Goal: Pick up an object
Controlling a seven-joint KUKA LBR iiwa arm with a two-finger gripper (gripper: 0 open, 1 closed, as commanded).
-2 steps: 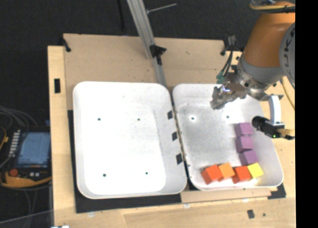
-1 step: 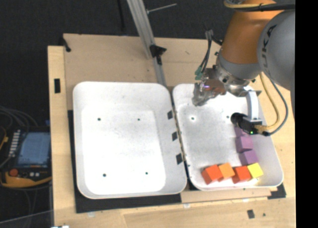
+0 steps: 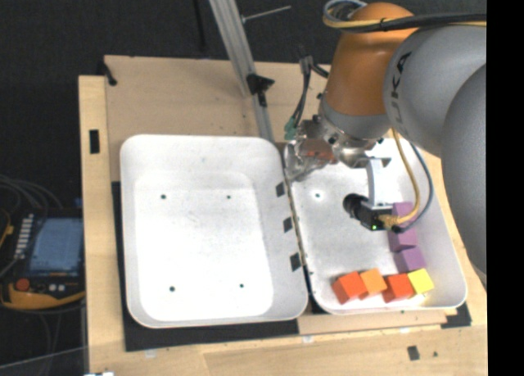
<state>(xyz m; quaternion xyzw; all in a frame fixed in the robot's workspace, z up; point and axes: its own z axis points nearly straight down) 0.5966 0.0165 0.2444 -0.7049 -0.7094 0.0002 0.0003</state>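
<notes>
Hovering at the right bin's (image 3: 327,231) far left corner, the gripper (image 3: 306,158), whose opening cannot be told, sits well apart from the blocks (image 3: 373,283) by that bin's near edge. Closing here would likely grab nothing.

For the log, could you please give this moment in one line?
end effector: right bin, far corner | blocks: near-right corner, not grasped

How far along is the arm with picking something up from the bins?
Done: nothing yet; the coloured blocks all lie in the right bin. In hand: the pincer is at that bin's far left corner, apart from them. Left: reach a block, grip it, lift it.
</notes>
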